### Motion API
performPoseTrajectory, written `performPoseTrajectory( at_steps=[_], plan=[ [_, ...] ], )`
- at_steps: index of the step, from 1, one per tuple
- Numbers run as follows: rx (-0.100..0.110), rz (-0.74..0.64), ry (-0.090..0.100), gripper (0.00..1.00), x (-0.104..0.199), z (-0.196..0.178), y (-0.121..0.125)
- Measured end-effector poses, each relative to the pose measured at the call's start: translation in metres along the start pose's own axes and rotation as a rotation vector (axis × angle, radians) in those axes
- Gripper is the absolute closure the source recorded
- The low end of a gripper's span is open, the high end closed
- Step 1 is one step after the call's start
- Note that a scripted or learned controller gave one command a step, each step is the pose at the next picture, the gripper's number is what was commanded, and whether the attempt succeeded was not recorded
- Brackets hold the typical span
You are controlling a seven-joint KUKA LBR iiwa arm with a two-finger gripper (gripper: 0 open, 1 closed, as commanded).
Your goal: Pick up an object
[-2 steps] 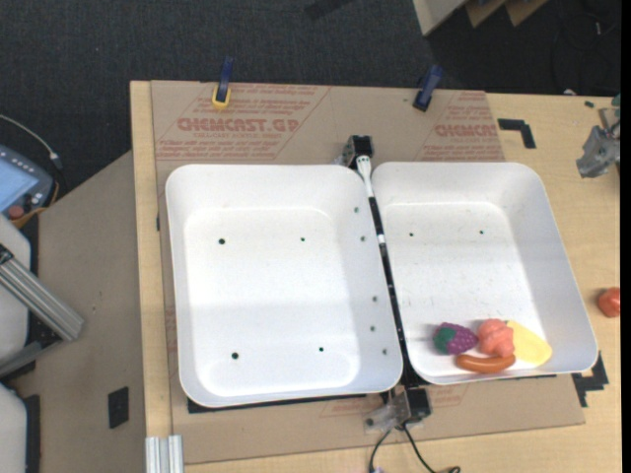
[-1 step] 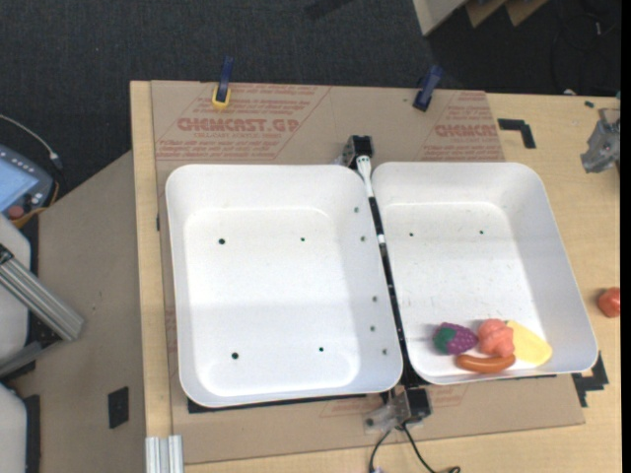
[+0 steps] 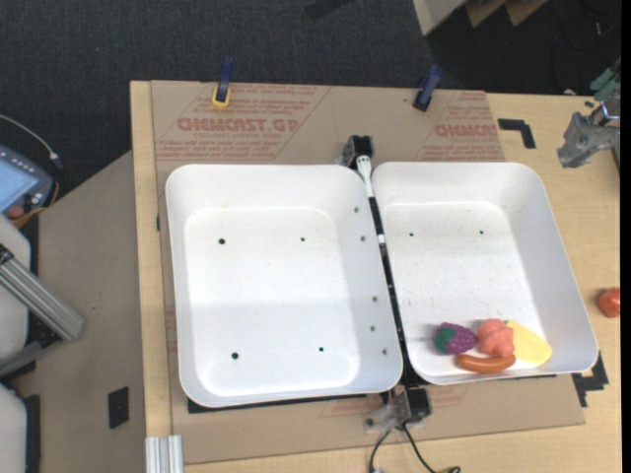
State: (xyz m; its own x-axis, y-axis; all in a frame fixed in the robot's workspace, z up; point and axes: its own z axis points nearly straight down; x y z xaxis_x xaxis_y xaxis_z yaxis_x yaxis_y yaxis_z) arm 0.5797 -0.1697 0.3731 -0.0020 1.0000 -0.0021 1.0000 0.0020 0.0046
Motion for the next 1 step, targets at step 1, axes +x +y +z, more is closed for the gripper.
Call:
performPoseTrajectory(
  at_steps=[1],
  plan=[
    [0.007, 0.003, 0.001, 1.00, -0.0368, 0.0441, 0.0139]
  ],
)
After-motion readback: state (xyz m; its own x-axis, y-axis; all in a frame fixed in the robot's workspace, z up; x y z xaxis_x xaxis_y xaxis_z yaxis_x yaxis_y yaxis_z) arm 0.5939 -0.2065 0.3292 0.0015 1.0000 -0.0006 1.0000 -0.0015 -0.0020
